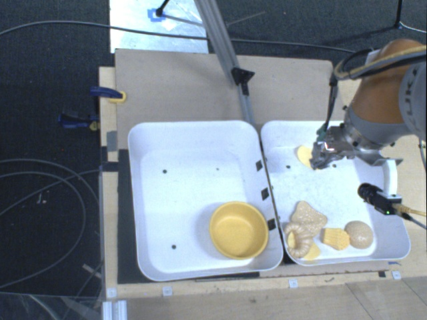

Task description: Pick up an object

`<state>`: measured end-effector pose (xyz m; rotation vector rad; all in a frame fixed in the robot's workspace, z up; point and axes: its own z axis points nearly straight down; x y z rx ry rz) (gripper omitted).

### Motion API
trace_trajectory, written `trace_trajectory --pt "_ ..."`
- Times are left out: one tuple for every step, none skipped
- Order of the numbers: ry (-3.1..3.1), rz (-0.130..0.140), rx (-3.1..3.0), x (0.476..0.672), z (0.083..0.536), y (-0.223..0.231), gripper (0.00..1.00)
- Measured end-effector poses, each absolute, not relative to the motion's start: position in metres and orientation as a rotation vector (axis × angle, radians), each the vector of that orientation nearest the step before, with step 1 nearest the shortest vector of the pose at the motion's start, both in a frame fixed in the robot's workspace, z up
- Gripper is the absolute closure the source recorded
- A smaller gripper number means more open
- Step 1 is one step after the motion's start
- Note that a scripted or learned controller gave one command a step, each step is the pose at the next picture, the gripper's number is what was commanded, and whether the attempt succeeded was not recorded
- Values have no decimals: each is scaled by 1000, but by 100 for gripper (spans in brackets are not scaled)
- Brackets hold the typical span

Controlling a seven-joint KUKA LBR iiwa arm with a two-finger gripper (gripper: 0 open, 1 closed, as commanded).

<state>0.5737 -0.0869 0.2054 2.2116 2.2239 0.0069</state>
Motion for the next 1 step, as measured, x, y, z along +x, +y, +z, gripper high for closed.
trace_trajectory --pt "2224 8 2209 569 268 -85 100"
